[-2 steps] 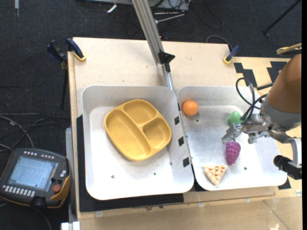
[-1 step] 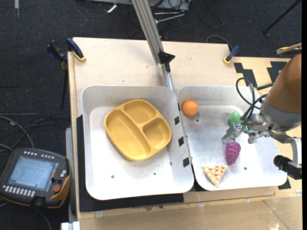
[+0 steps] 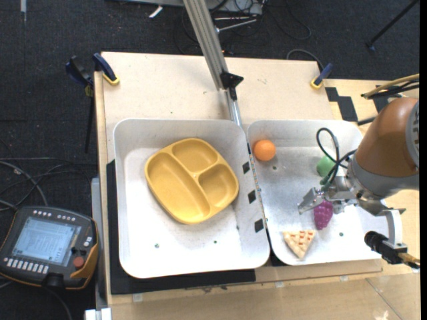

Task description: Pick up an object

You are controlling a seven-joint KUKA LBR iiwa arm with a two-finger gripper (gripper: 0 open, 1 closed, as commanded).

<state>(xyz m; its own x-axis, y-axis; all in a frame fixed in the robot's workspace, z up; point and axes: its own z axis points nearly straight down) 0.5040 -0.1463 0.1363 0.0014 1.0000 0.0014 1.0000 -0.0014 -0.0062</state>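
- Two white bins: left bin [image 3: 133, 245] holds one yellow divided plate [image 3: 192, 179].
- Right bin [image 3: 293, 135] holds four objects: orange ball [image 3: 265, 150], green object [image 3: 326, 165], purple grapes [image 3: 323, 215], pizza slice [image 3: 299, 242].
- One gripper [image 3: 323, 203], fingers spread, directly over the grapes.

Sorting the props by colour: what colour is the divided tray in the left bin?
Yellow; the tray shows plainly in the camera view.

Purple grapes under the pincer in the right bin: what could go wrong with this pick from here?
1. The pincer sits right over the purple grapes; the lumpy bunch could slip out on lifting.
2. The green object lies close behind, partly hidden by the arm, and could get nudged.
3. The pizza slice lies just below the grapes and might be bumped.
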